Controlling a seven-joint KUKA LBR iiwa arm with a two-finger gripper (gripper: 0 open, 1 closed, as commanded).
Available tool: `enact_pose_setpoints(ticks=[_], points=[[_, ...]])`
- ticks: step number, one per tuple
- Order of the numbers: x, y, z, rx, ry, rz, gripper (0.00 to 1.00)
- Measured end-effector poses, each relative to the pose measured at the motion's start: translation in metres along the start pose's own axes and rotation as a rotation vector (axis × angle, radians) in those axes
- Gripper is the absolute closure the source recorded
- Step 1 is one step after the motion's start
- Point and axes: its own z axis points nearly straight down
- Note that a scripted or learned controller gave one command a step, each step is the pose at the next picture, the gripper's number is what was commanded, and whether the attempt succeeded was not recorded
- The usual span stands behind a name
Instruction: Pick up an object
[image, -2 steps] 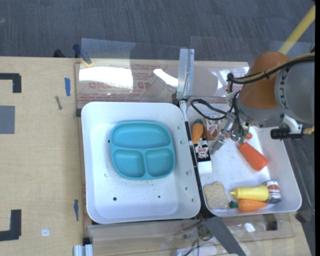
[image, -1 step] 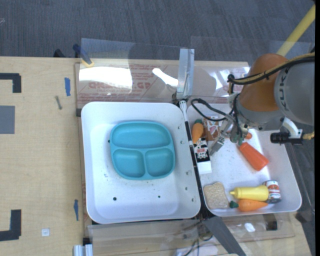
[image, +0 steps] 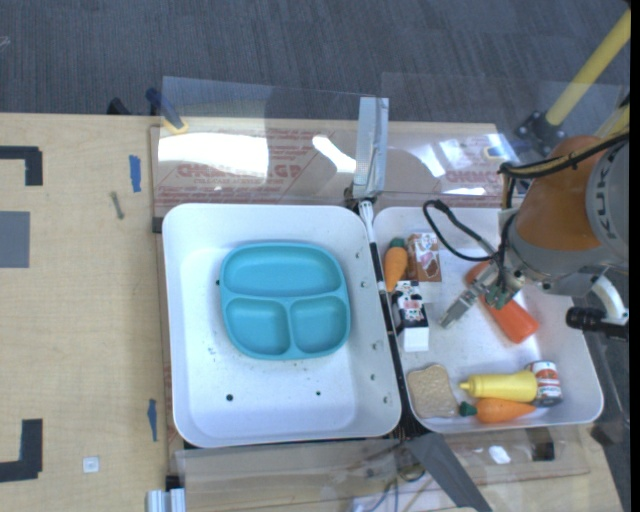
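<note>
My gripper (image: 470, 303) sits low over the right bin (image: 575, 345), and I cannot tell from this slant how it is set or whether anything is in it. The one arm (image: 560, 215) reaches in from the right, orange band above the wrist, bent down and leftward so the tool slants toward the bin's middle. Just right of the tool, touching or nearly so, lies one orange block (image: 514, 320), its long axis running diagonally from upper left to lower right. To the tool's left I count two small cartons: a brown-and-white one (image: 426, 257) up near the far wall and a black-and-white one (image: 410, 308) closer in, both roughly upright along the bin's left side. Between them and the divider lies one carrot (image: 396, 265), pointing up and down the view. Below the tool lie one yellow bottle (image: 500, 385) with its long axis left to right, a second carrot (image: 504, 409) just beneath it, one small can (image: 545, 380) at its right end, and one slice of bread (image: 432, 390). Farther left, the second bin (image: 190, 300) holds one blue divided plate (image: 285, 300) with three compartments.
</note>
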Motion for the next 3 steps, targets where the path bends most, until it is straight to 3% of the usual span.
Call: enact_pose_setpoints(ticks=[1,2,3], points=[[0.0,-0.049,0.0,0.001,0.0,-0.01,0.0],[0.024,-0.092,-0.001,-0.002,-0.001,-0.005,0.0],[0.016,0.021,0.0,-0.006,-0.001,-0.064,0.0]])
